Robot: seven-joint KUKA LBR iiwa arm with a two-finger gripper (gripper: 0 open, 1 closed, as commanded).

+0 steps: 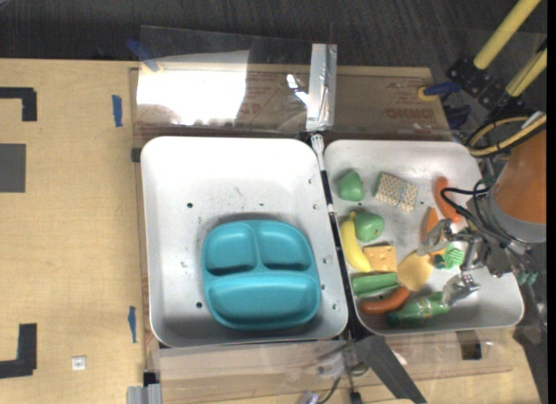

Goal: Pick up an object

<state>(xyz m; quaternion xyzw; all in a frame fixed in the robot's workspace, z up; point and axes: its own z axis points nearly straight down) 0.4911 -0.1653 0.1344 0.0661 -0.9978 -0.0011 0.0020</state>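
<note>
The pincer (456,263) hangs low in the right bin (504,311). Whether it is apart or together, I cannot tell. A yellow toy (414,270) lies just to its left

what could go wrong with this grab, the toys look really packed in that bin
1. The gripper sits low among crowded toy food in the right bin, so it may pinch two pieces at once or none.
2. The green bottle and the red pepper lie touching beside it; a nudge could shove them against the bin wall.
3. Loose cables hang near the wrist and could snag.
</note>
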